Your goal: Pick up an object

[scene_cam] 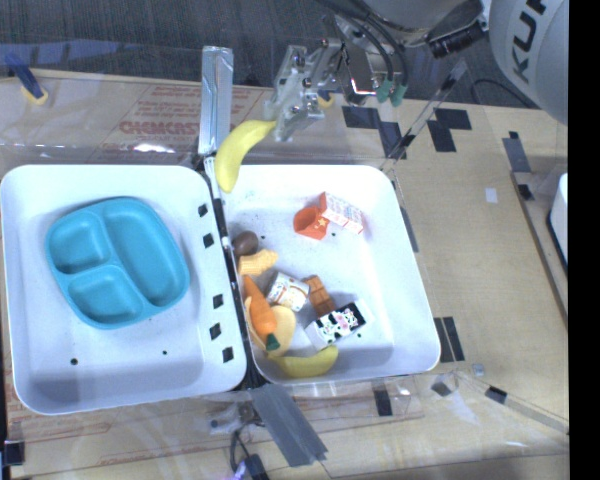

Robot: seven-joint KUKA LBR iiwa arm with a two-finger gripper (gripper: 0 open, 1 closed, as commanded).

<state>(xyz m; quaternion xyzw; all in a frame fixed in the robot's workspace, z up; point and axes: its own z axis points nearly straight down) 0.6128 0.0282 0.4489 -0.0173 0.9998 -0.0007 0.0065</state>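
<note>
My gripper (288, 118) hangs above the back left corner of the right bin (405, 268), shut on one end of a yellow banana (233, 152). The banana dangles down and to the left, over the divider between the two bins. Below it in the right bin lie an orange and white carton (329, 216), a brown round piece (245, 242), a small jar (288, 292), an orange carrot-like piece (262, 318), a black and white box (340, 322) and another banana (306, 363).
A blue divided plate (115, 258) lies in the left bin (40, 358). A metal upright post (216, 88) stands just left of the hanging banana. The arm's cables and wrist fill the top centre and right.
</note>
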